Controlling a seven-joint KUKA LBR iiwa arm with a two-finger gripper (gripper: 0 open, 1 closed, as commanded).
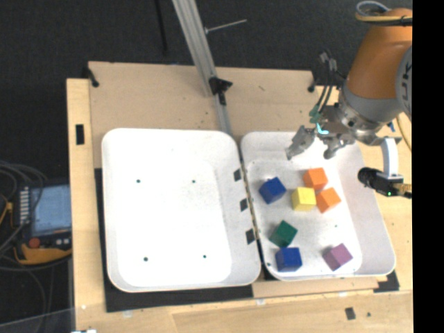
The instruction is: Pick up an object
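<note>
While the grey arm with its orange band reaches in from the right, its pincer (318,145) hangs released above the far end of the right shallow white bin (368,248), fingers spread and grasping nothing. Just beneath lie small cubes (all loose): two orange cubes (321,189), a yellow cube (303,198), two blue cubes (272,190), a green cube (283,234) and a purple cube (337,256).

no lettering, label, brand mark or number can be read anywhere on the bench. the small handheld device with a pale blue screen (50,210) at the left edge shows a lit display, but whatever is on it is too blurred to make out.
</note>
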